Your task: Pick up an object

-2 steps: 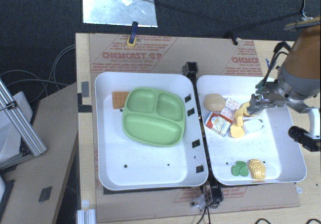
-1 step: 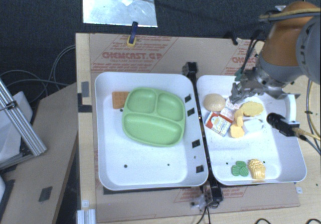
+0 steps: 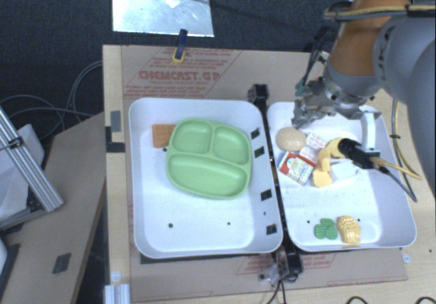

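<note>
Item: beige egg-shaped piece [image 3: 291, 138], right bin [image 3: 381, 228]. Probably light, rigid, smooth (slip risk); grasp across narrow middle. Gripper [image 3: 304, 113] just above; finger state cannot tell.

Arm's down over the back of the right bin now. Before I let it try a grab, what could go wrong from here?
1. The gripper sits close to the bin's back wall, so a descent could strike the rim.
2. The beige egg-shaped item, red-and-white packet and banana lie bunched together; a grab may nudge or catch the neighbours.
3. The rounded egg shape may slip from the grip.
</note>
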`<state>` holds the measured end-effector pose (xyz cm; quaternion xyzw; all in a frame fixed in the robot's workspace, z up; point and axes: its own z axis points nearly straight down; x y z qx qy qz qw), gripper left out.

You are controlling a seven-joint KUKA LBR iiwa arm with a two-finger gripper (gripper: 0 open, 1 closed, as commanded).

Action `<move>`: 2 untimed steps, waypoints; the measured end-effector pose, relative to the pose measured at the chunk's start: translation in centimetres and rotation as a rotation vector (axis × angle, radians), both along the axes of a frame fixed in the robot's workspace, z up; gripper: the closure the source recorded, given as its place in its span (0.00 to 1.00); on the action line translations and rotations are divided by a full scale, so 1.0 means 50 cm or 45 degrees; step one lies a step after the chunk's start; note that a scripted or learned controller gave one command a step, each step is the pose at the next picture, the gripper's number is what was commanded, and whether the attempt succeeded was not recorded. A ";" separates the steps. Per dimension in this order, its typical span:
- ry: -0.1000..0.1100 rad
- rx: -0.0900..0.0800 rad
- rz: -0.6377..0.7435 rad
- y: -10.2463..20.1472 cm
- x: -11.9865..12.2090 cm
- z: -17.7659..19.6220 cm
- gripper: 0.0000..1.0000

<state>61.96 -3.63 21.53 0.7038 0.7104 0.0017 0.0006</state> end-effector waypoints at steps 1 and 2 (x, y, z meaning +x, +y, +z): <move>-0.002 0.000 -0.001 0.053 0.035 0.038 1.00; 0.002 -0.003 -0.010 0.042 0.031 0.006 1.00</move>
